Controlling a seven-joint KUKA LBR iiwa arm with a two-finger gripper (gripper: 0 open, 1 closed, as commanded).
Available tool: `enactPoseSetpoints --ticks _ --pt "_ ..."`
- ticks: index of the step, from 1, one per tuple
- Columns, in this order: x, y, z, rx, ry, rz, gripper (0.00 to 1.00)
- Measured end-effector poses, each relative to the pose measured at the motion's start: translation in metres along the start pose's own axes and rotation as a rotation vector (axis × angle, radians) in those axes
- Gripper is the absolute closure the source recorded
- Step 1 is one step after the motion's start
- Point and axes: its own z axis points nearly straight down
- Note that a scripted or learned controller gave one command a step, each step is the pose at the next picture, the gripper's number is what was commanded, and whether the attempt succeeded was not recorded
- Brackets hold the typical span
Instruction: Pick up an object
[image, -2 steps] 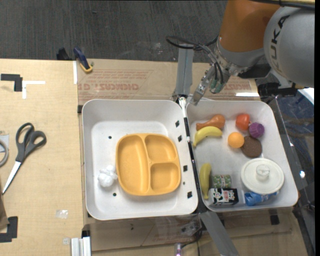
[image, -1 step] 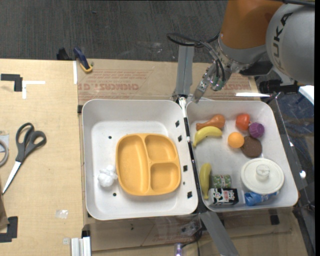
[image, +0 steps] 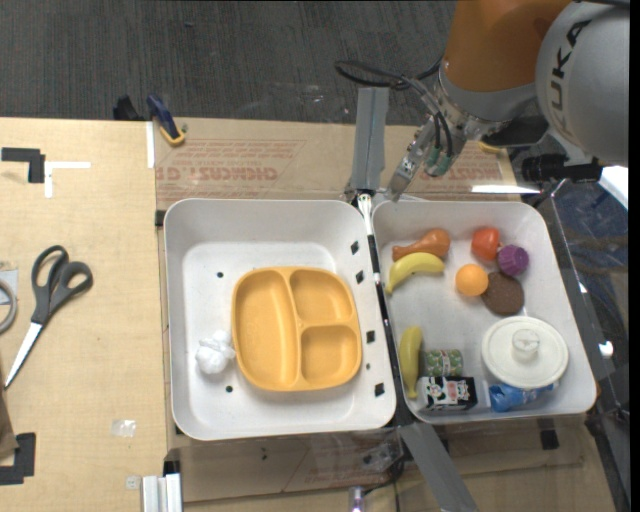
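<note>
My gripper (image: 421, 166) hangs above the far rim of the right bin (image: 560, 300), near its back left corner. Its two fingers stand apart with nothing between them. Below it in that bin lie a brown drumstick (image: 425, 243), a yellow banana (image: 413, 267), a red tomato (image: 485, 241), a purple fruit (image: 513, 260), an orange (image: 471, 280) and a brown cookie (image: 504, 295). Nearer the front are a white lidded bowl (image: 524, 350), a second banana (image: 410, 358), a green packet (image: 442, 362), a black-and-white carton (image: 447, 392) and a blue item (image: 505, 397).
The left bin (image: 190, 260) holds a yellow divided plate (image: 297, 327) and a white crumpled lump (image: 212, 352). A grey post (image: 368, 140) rises behind the seam between the bins. Scissors (image: 50, 290) lie on the bench at left, and a blue clip (image: 165, 118) sits further back.
</note>
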Motion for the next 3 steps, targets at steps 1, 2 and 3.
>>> enactPoseSetpoints --ticks 1,2,3 --pt "-0.001 0.001 -0.01 0.0 -0.004 -0.003 1.0" --pt "-0.002 0.002 -0.019 0.0 -0.008 -0.005 1.0" --pt "0.055 0.038 0.1 -0.001 0.017 -0.151 1.0"
